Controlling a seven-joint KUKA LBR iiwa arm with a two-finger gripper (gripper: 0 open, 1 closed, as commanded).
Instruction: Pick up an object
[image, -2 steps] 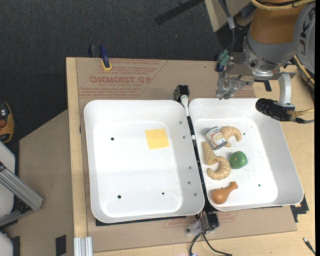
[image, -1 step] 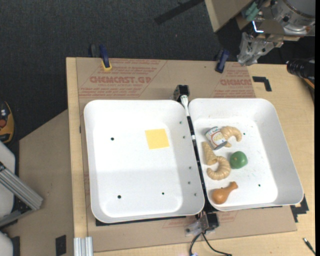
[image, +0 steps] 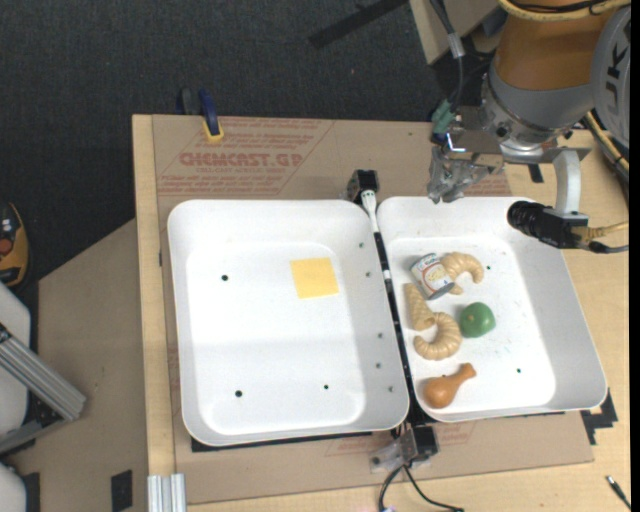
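I see the two-finger gripper above the far rim of the shallow white right-hand bin, grasping nothing, fingers seemingly closed together.

Cheese slice in left bin

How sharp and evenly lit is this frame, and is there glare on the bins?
Camera view: the shallow white left bin is brightly lit, nearly washed out along its rim; the flat yellow square stays crisp; the grey two-finger gripper looks slightly soft; shadows are faint under the small green ball.
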